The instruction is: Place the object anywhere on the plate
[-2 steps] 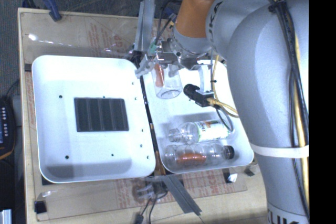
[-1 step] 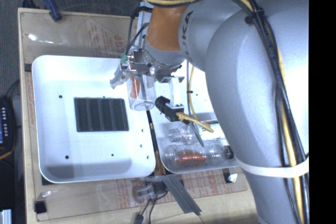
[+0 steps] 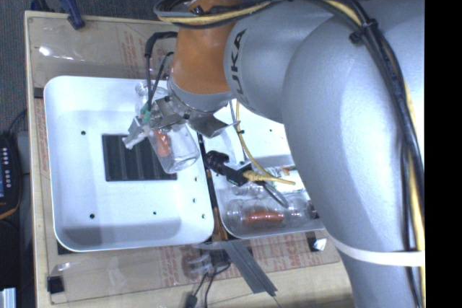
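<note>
- The clear plastic object (image 3: 175, 150), with something reddish showing through it, sits right under the gripper (image 3: 148, 125), touching it or very nearly so, on the side toward the divide between the bins.
- We cannot tell how wide the gripper stands, nor whether it truly has hold of the object; the clear plastic and the wrist above hide the contact.
- The object looks tilted, and we read its long axis as running slantwise from the gripper down toward the near right corner of the left bin (image 3: 72, 104).
- Just beside the object, on its left, lies the dark ribbed plate (image 3: 130, 157), flat on the left bin's floor. The object's edge overlaps the plate's right end in this view, though we cannot say whether it rests on the plate or hangs above it.
- So, as we judge it, the coming move turns on a short shift leftward, away from the divide, until the object is over the plate's middle.
- Further out, the right bin (image 3: 238, 233) holds a clear bottle (image 3: 256, 214) lying on its side, well apart from the plate.
</note>
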`<control>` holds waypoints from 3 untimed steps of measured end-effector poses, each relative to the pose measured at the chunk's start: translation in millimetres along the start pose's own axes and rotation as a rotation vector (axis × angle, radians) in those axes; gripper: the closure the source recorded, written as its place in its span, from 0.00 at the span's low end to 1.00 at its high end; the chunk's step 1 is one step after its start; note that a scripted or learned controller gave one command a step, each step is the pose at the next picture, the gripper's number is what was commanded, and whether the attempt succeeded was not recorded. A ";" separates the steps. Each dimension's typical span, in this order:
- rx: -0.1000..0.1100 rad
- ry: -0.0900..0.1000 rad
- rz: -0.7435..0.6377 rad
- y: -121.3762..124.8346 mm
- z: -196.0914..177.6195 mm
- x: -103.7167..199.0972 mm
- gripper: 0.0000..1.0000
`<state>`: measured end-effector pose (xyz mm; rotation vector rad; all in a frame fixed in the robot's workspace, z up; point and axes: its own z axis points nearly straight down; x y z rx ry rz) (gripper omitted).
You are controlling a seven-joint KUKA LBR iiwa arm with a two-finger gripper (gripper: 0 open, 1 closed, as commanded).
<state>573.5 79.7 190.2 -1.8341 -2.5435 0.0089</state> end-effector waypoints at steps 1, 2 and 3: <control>0.002 0.001 -0.207 -12.9 0.5 -39.9 1.00; 0.001 0.000 -0.206 -13.0 0.4 -40.2 0.00; 0.001 0.000 -0.206 -13.0 0.4 -40.1 0.00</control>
